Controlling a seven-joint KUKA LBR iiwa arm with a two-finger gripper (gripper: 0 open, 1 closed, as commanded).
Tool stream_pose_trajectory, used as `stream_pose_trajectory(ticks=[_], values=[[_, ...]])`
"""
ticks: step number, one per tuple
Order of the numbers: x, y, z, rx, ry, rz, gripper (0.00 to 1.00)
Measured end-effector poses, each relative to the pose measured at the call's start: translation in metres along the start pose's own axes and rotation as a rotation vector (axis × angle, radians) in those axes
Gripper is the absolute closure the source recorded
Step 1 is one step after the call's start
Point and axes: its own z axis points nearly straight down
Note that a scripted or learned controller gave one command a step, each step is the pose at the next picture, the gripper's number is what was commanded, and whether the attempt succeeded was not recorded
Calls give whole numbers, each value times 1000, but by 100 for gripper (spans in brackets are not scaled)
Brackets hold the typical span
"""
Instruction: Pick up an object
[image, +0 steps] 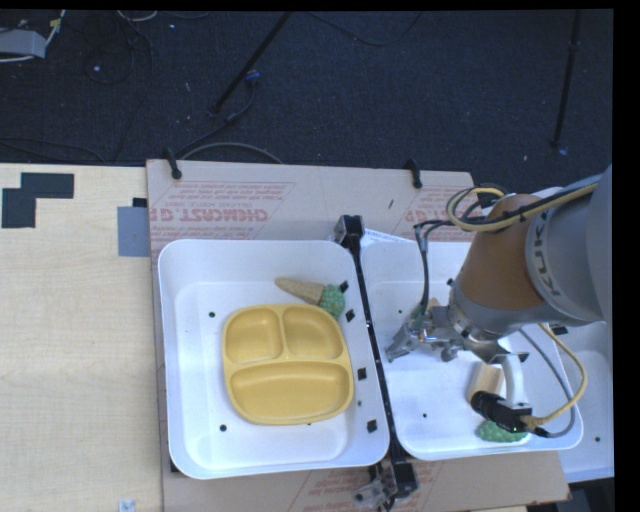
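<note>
The gripper is lowered into the right bin; its state cannot be told. A yellow divided plate is seen in the left bin.

Left bin: yellow plate fills centre, toy cone at its 12 o'clock; rim strips free. Right bin: arm blocks 12–3, floor at 7 o'clock open.

We count two white bins, one yellow divided plate, one toy ice-cream cone at its twelve o'clock.
</note>
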Motion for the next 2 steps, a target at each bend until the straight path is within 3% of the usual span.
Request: stream_pose_trajectory(ticks=[1, 2], values=[[0, -1, 13, -4, 0, 2, 0], [-1, 0, 2, -5, 0, 7, 100]])
